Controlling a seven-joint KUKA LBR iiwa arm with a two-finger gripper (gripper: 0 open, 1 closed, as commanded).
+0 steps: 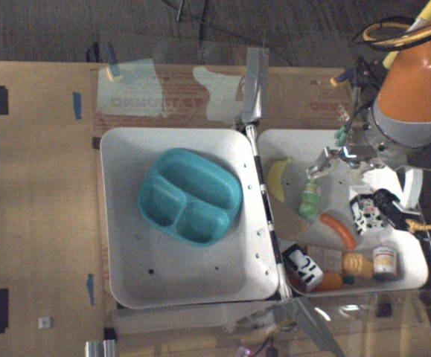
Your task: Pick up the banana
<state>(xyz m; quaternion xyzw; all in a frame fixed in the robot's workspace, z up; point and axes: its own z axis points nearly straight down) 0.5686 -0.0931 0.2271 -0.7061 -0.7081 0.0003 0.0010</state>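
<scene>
The yellow banana (277,178) lies against the left wall of the right bin (416,274), near its far end. My gripper (339,162) hangs over the far middle of that bin, to the right of the banana and apart from it. It is open, and nothing sits between its metal fingers (317,165). The grey arm with its orange band (416,73) comes in from the upper right.
A green bottle (310,199) stands just right of the banana. An orange carrot (338,230), a cow-patterned item (364,213), a small can (384,261) and several small toys crowd the bin's near half. A teal divided plate (191,195) lies in the left bin (126,274).
</scene>
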